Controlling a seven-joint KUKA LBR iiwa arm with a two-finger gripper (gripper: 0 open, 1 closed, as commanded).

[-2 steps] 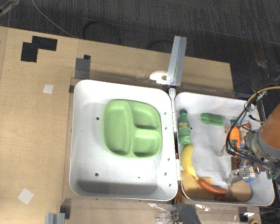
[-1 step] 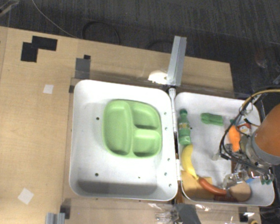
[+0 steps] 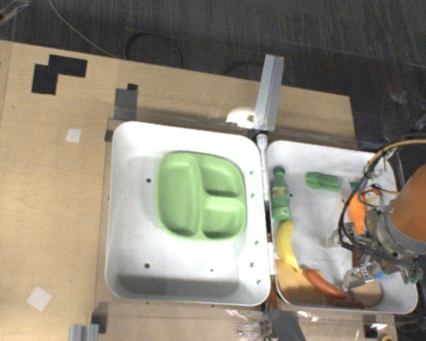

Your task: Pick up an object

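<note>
Arm [image 3: 421,207]: reaches in from right over right bin, orange band cut off by frame edge
Gripper [image 3: 360,278]: low over near right part of right bin, tangled in cables; grip hard to make out, cannot tell
Right bin [image 3: 327,161]: crowded along left wall and near edge, bare floor at centre and far side
Green bottle [image 3: 279,193]: lying against left wall
Banana [image 3: 287,243]: just near of bottle
Red-orange sausage shape [image 3: 324,283]: near edge, just left of gripper
Green piece [image 3: 322,182]: far side, apart from others
Orange object [image 3: 356,210]: partly hidden behind cables
Left bin [image 3: 123,270]: holds green divided tray [image 3: 199,195], bare floor around it
</note>
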